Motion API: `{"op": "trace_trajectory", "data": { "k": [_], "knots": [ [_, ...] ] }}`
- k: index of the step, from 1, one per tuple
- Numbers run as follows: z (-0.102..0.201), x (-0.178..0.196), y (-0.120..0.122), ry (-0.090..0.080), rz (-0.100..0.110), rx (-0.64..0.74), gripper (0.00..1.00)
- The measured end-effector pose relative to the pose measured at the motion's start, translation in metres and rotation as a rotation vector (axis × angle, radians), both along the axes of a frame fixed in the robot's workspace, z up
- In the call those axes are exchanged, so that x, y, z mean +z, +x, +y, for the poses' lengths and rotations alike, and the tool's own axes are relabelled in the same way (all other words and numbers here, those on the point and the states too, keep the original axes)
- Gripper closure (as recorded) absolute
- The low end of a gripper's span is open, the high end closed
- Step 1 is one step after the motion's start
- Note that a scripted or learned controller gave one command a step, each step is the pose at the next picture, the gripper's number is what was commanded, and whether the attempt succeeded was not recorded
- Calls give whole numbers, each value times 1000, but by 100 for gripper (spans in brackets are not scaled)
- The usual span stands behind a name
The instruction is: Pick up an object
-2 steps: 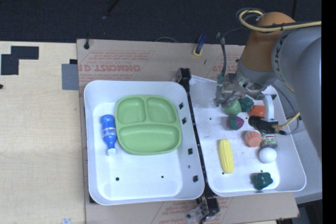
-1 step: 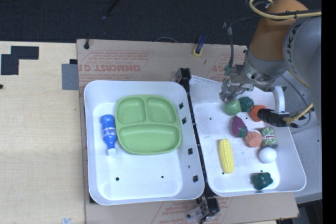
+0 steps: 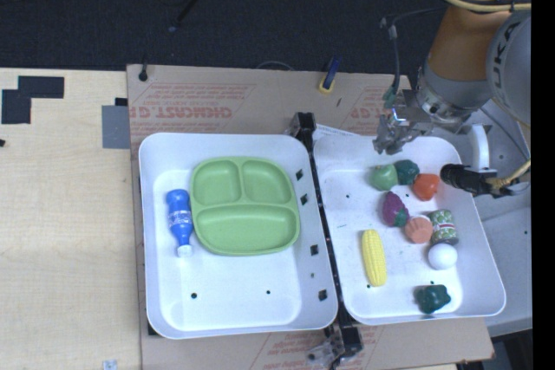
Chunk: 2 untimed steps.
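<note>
Progress is slight — nothing is lifted yet. The gripper (image 3: 392, 137) hangs over the far edge of the right bin (image 3: 351, 282), just above a green toy (image 3: 384, 178); whether it is open or closed on anything I cannot tell at this size. The candidates all lie in that bin: corn cob (image 3: 373, 256), purple piece (image 3: 394, 208), white ball (image 3: 442, 256). Descent, grasp and lift all remain, as I judge it.
</note>
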State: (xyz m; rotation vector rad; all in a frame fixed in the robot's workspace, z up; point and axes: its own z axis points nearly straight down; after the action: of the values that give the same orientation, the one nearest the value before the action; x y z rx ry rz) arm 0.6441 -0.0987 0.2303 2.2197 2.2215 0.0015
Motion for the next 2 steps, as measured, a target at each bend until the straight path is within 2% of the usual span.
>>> {"op": "trace_trajectory", "data": {
  "k": [1, 2],
  "knots": [
    [6, 2, -42, 1, 7, -6, 100],
    [26, -4, -99, 2, 10, -5, 100]
  ]
}}
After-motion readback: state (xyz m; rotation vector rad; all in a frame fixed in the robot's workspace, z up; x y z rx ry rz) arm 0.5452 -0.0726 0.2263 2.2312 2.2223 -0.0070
